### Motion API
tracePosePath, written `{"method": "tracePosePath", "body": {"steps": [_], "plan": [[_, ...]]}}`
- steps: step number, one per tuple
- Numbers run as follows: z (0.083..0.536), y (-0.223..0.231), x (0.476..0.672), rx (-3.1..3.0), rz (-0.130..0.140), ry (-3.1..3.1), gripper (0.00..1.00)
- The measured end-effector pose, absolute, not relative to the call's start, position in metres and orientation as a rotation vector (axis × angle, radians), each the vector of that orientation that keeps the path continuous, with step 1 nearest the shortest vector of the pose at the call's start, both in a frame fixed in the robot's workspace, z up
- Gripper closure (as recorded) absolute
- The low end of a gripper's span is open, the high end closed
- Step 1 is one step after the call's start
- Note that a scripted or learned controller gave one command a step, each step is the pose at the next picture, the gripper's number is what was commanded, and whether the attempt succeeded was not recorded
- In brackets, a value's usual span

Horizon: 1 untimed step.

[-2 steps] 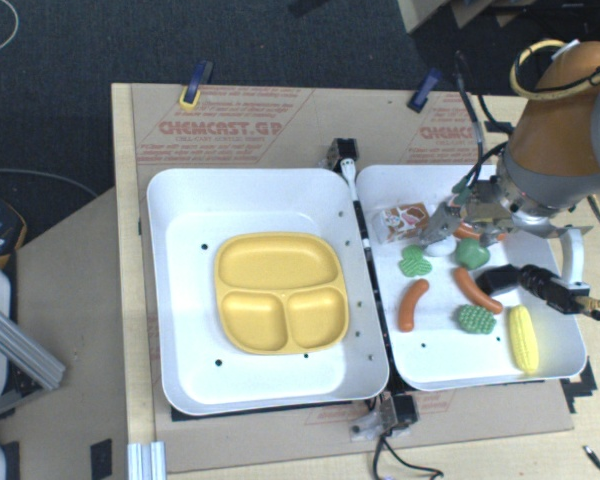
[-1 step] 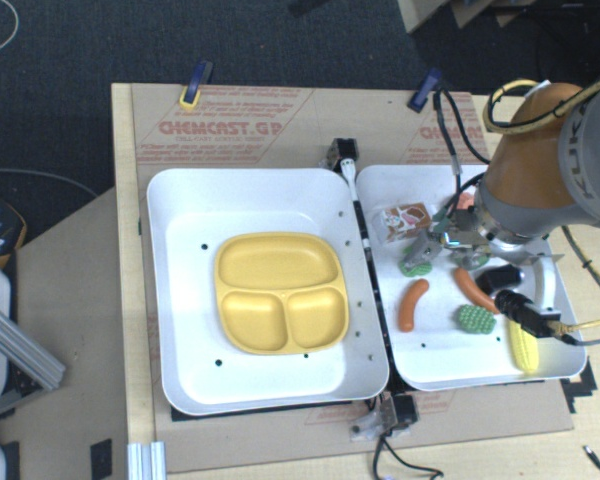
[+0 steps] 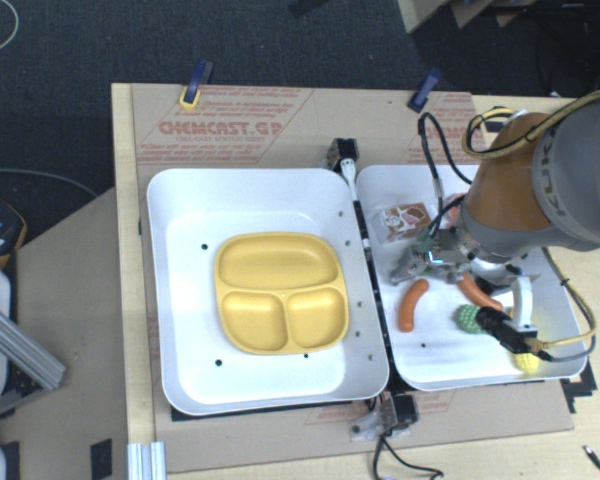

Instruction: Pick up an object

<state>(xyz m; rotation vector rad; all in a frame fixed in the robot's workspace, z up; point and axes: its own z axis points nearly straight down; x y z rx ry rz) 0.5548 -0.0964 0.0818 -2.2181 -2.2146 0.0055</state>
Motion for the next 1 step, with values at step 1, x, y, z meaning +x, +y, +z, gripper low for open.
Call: {"method": "tracePosePath", "body": {"steps": [1], "plan": [[0.0956, -0.0971, 0.5563, -2.224, 0.000, -2.219, 1.00]]}}
